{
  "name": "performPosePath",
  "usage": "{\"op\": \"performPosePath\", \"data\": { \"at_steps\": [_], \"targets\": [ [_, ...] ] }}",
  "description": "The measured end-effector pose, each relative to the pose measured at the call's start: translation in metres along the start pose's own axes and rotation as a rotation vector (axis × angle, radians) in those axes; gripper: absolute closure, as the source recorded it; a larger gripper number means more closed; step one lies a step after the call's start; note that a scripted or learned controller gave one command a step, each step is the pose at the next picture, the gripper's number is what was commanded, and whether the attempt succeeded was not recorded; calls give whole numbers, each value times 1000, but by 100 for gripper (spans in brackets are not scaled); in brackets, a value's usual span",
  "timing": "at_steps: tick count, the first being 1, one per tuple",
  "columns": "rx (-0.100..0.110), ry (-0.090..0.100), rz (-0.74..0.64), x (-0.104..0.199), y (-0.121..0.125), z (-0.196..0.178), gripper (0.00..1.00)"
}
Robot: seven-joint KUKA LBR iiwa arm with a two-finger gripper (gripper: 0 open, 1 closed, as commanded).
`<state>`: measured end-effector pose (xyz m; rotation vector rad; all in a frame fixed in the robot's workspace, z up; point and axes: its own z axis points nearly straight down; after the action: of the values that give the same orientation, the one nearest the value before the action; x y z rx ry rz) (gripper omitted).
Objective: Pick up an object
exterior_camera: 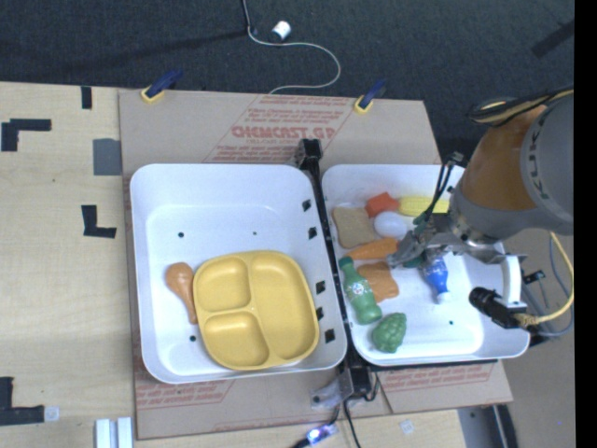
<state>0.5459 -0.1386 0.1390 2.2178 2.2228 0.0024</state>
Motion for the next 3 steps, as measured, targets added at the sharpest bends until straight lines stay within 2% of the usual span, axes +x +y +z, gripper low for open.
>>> {"op": "performPosePath", "data": {
  "at_steps": [1, 2, 3],
  "targets": [
    [-1, -1, 1, -8, 5, -56, 100],
    [0, 0, 0, -8, 6, -87, 100],
    [5, 1, -3, 38, -2, -78, 100]
  ]
}}
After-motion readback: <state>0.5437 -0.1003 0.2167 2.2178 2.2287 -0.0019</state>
